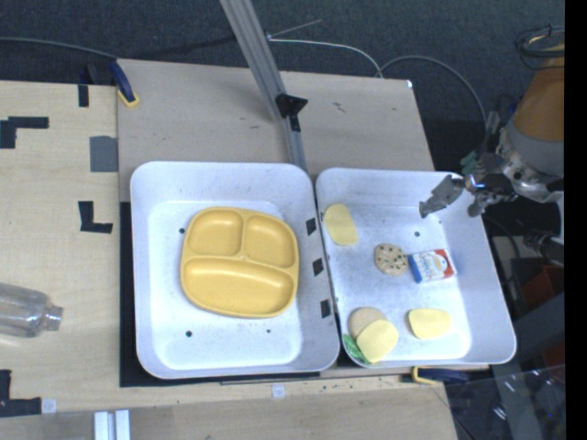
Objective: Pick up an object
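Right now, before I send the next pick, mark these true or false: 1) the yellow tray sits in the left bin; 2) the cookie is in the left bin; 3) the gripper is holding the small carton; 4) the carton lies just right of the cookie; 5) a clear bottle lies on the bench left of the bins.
1) The yellow tray sits in the left bin. True.
2) False. The cookie is in the right bin.
3) False. The gripper hangs near the right bin's upper right corner, apart from the small carton.
4) True.
5) The clear bottle lies on the bench left of the bins. True.
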You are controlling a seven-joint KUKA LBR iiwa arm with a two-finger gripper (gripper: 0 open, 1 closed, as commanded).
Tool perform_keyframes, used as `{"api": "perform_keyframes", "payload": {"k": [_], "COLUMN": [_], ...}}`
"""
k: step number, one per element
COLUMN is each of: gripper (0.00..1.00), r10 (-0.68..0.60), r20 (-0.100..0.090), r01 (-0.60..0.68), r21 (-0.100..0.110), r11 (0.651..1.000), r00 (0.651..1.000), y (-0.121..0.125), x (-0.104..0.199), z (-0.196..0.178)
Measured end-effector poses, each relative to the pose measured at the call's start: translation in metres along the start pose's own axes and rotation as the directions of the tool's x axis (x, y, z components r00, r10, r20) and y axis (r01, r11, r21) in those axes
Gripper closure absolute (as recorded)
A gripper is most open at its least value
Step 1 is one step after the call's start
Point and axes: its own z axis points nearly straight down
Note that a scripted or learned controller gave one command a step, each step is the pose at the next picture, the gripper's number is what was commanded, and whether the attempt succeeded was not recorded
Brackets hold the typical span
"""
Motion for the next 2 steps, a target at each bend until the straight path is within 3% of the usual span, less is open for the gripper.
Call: {"api": "perform_keyframes", "payload": {"k": [1,2], "gripper": [0.0,1.0], "r10": [-0.003,-0.004], "r20": [-0.001,-0.001], "r01": [0.003,0.004], "r21": [0.001,0.0], "r11": [1.0,1.0], "r00": [1.0,1.0], "y": [-0.0087,-0.0081], "x": [0.0262,0.0263], "z": [-0.0064,-0.0158]}}
